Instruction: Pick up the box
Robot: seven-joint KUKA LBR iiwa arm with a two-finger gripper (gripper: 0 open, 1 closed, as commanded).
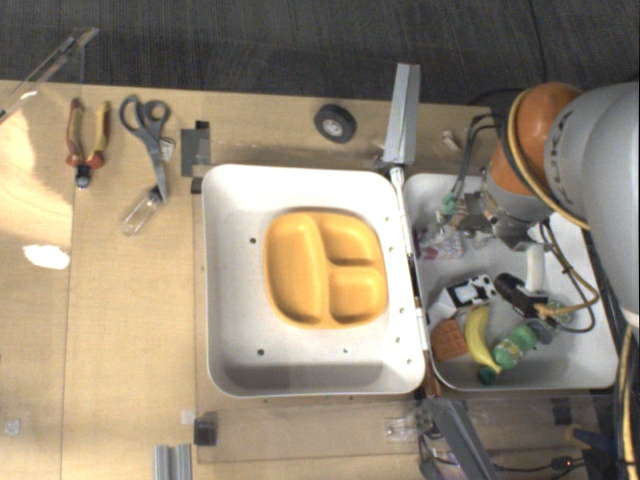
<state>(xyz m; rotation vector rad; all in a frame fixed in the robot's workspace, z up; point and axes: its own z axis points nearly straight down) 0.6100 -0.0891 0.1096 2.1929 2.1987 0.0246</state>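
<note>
The box (468, 291), small, black and white, lies in the middle of the right bin (600, 374), and it's crowded in there. A banana (478, 332) touches its lower edge, an orange dimpled fruit (450, 340) sits just below and left of it, a green bottle (516, 347) lies beyond the banana, and a crinkly clear packet (440, 236) sits above, towards the bin's far wall. The gripper (505, 230) hangs over the top half of this bin, just up and right of the box, and the bulky grey wrist covers it, so I can't tell whether it's released or clenched. Nothing is visibly held. Here's the danger, as I read it: the box looks flat and low, so a descent that lands a touch off could close on air or skate across the top. Come down too near the lower side and it likely nips the banana instead, or shoves the box into the fruit. Drift upward and that packet may snag. The left bin (230, 368) holds just a yellow divided tray (325, 266), no trouble there, and the scissors (150, 138) out on the bench (110, 318) are well clear.
</note>
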